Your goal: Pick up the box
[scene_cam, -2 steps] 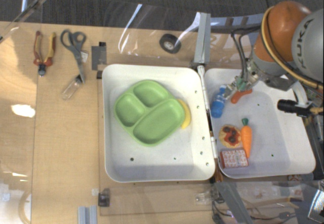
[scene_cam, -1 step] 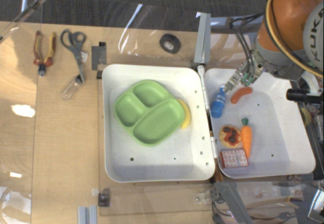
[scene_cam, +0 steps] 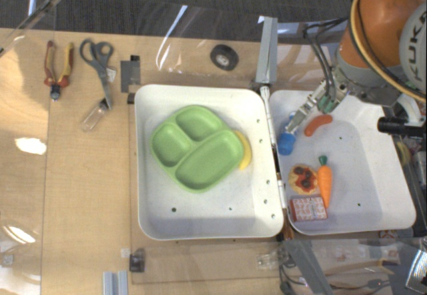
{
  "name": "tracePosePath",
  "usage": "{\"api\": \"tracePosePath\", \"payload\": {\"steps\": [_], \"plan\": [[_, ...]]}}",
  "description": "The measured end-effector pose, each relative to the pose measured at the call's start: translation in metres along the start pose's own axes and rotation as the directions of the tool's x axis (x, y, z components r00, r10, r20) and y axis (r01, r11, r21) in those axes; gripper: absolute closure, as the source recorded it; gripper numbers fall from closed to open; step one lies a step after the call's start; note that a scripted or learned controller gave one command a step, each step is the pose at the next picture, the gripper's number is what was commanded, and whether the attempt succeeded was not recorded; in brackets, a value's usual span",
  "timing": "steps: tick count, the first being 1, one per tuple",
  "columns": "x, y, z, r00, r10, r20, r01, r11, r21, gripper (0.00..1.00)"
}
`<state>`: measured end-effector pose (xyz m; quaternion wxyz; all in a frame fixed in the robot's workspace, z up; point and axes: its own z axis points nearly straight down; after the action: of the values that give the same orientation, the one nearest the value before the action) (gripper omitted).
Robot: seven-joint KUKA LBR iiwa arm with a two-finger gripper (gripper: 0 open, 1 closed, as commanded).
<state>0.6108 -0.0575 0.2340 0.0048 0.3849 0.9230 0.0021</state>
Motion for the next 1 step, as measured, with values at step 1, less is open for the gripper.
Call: {"api": "tracePosePath", "payload": {"steps": [1], "plan": [[-0.0432,0.0001,0.1326,0.999,0.043,0.002,-0.043,0.999,0.004,0.00]]}}
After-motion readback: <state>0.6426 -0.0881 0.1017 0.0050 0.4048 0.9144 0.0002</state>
